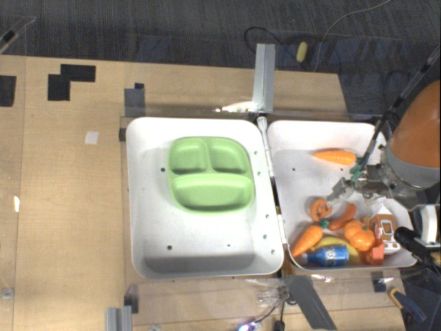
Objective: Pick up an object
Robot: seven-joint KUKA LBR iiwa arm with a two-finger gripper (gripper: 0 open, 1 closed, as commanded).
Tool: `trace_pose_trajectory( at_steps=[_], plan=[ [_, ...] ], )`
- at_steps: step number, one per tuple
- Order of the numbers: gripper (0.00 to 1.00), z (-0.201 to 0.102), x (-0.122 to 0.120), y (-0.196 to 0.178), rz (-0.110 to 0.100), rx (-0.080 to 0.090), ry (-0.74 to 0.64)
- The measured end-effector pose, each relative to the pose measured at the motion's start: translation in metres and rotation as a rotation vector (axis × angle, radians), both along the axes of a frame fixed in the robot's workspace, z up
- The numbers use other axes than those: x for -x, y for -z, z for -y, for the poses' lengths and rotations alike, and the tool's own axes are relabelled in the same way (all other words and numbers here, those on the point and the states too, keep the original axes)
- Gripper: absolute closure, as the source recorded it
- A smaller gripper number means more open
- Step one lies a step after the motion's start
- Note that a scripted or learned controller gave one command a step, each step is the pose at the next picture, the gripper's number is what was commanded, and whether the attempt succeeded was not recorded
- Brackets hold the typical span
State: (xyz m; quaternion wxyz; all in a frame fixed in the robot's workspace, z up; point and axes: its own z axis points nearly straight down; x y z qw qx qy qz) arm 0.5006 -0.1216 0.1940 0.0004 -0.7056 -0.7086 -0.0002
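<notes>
While my arm reaches in from the right, my gripper hangs low over the right bin, just above the heap of toy food at its near end. I can see one thin grey finger slanting down and left toward the pile, but I cannot tell whether the fingers are apart or together, and nothing shows between them. Directly below the fingertip lies a small orange-brown piece, with a reddish-orange chilli-shaped piece touching it on the right. Nearer the front rim, a carrot lies on a slant beside a blue can on its side, and a yellow banana peeks out between them. A round orange fruit sits to the right of those, next to a small carton with a white label. Well apart from the heap, toward the far wall, a second carrot lies alone on the white floor. Across the divider, the left bin carries a green divided plate lying flat with three compartments.
</notes>
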Motion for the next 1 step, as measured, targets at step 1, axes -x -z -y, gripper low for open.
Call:
trace_pose_trajectory(
  at_steps=[1],
  plan=[
    [0.0,-0.0375,0.0122,0.1014,0.008,0.001,-0.048]
  ],
)
